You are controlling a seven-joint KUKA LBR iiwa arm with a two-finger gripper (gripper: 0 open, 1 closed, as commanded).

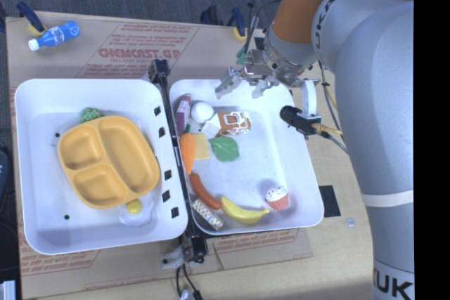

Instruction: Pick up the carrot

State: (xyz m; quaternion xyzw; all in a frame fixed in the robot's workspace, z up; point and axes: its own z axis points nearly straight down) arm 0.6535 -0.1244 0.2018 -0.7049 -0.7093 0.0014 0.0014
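Jaws: spread apart, empty, upper centre, over right bin's (pixel 299 172) far rim. Carrot (pixel 187 152): left wall, wedged beside cheese slice (pixel 201 147) and sausage (pixel 203 187). Risk: crowding neighbours deflect grasp.

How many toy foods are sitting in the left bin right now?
2 in the left bin: a green broccoli at the far edge of the yellow divided plate, and a fried egg at its near edge. The plate may hide others.

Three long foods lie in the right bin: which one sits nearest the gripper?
The carrot, orange, against the bin's left wall. The hot dog and banana lie farther from the gripper, toward the front edge.
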